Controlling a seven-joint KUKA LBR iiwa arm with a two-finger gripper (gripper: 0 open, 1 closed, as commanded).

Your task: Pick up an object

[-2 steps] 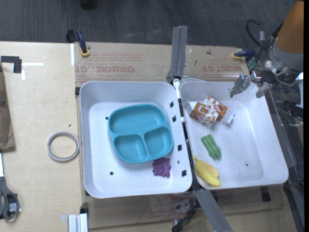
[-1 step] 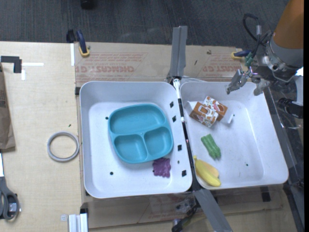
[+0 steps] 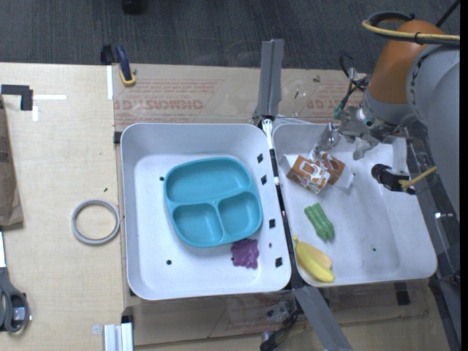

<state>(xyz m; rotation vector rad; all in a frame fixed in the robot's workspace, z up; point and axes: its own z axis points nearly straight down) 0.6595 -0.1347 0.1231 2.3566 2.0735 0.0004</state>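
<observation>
**The claw might slip off the snack packet**

We see the claw (image 3: 342, 139) low over the far end of the right bin (image 3: 409, 254), its two fingers apart with nothing between them. The brown snack packet (image 3: 316, 172) lies flat just below and to the left of it, very near. We think the claw could come down beside the packet and miss, or pinch one thin edge so it slides out. The green pickle (image 3: 319, 221) and banana (image 3: 314, 260) lie farther off.
</observation>
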